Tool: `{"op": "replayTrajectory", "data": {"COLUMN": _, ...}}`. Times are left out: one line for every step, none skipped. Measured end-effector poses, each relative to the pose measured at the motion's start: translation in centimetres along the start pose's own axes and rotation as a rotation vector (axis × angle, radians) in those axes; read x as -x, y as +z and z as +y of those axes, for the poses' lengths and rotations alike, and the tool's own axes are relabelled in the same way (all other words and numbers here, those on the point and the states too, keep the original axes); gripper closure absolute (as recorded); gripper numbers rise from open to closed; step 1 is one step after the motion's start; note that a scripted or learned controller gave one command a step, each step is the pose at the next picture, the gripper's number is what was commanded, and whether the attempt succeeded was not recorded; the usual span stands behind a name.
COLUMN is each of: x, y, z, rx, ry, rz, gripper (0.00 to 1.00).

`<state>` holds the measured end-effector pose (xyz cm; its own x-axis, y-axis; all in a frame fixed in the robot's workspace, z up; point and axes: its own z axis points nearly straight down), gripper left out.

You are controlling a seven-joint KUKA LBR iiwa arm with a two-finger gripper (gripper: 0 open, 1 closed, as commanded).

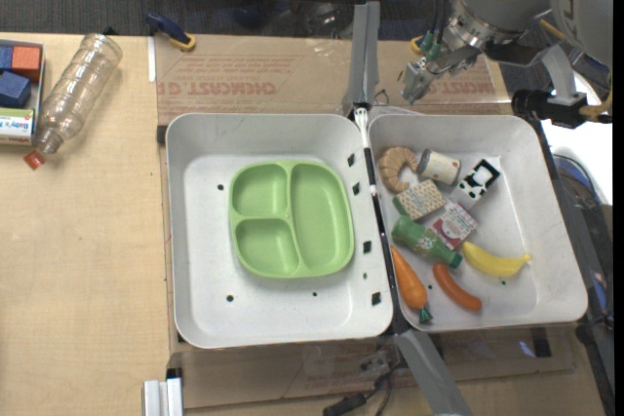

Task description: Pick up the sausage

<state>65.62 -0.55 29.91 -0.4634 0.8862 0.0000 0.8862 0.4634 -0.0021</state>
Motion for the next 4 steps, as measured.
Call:
{"op": "replayTrajectory", "data": {"x": -1.0, "y": 2.4, "z": 0.9, "rx": 0.002, "ry": -0.234, "rz": -0.001, "gripper": 1.0}}
{"op": "replayTrajectory", "data": {"x": -2.5, "y": 2.1, "z": 1.4, "rx": 0.001, "ry": -0.326, "rz": -0.001, "gripper": 1.0}}
{"op": "replayTrajectory", "data": {"x": -6.1, "y": 3.1, "z": 2.2, "rx": 0.002, "ry": -0.476, "rz": -0.001, "gripper": 1.0}}
{"op": "replayTrajectory", "data": {"x": -2.4, "y": 3.1, "z": -4.8, "rx": 0.003, "ry": -0.549, "rz": -0.003, "gripper": 1.0}}
